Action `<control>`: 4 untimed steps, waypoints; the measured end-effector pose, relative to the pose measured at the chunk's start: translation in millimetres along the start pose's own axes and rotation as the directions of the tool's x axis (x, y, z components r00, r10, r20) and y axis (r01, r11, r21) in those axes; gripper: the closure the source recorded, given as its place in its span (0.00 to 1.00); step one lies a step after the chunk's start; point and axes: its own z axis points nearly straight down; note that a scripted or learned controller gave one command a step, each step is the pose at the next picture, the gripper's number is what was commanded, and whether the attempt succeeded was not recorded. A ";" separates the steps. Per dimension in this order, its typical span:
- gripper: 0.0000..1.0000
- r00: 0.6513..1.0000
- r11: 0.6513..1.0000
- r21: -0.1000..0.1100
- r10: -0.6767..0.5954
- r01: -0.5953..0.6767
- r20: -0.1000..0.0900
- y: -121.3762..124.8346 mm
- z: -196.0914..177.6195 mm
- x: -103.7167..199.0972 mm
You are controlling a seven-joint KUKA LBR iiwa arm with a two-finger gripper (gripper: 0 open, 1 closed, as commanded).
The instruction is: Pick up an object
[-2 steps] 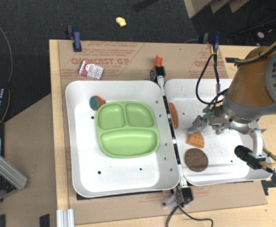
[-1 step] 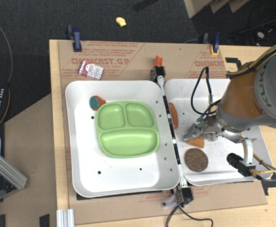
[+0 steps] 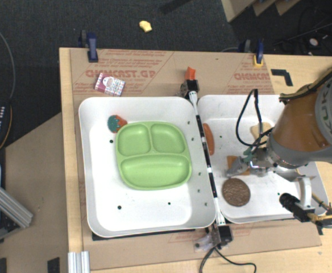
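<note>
Two shallow white bins are set side by side on a cardboard-covered bench [image 3: 154,67]. In the left bin [image 3: 98,209] a green divided plate [image 3: 153,155] with three compartments is laid near the middle, and a small teal and red object [image 3: 116,123] is seen just beside the plate's upper-left corner, near the bin's upper-left wall. In the right bin [image 3: 262,209] a brown round disc-like object [image 3: 236,191] lies flat in the lower left part, an orange elongated object [image 3: 209,139] lies against the left wall, and a pale tan object [image 3: 258,131] is partly seen near the arm. A small orange-brown piece [image 3: 232,162] lies just beside the gripper.

On the cardboard, red printing is seen twice; it can be read only in part, roughly as "CHEMCAST". A small pink and white packet [image 3: 110,84] lies on the cardboard above the left bin; its print is too small to read. Letters on the arm's grey housing are cut off at the edge.

The gripper [image 3: 250,165] is lowered into the right bin, just above the brown disc. Whether anything is grasped cannot be told, as the tips are blurred and partly hidden by the wrist.
</note>
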 end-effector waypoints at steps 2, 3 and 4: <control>0.00 1.000 1.000 0.000 -0.002 0.002 0.000 12.5 -0.3 11.7; 0.00 1.000 1.000 -0.006 -0.005 0.005 0.002 33.9 -0.5 21.1; 0.00 1.000 1.000 -0.002 -0.001 0.001 0.001 21.5 -0.5 8.0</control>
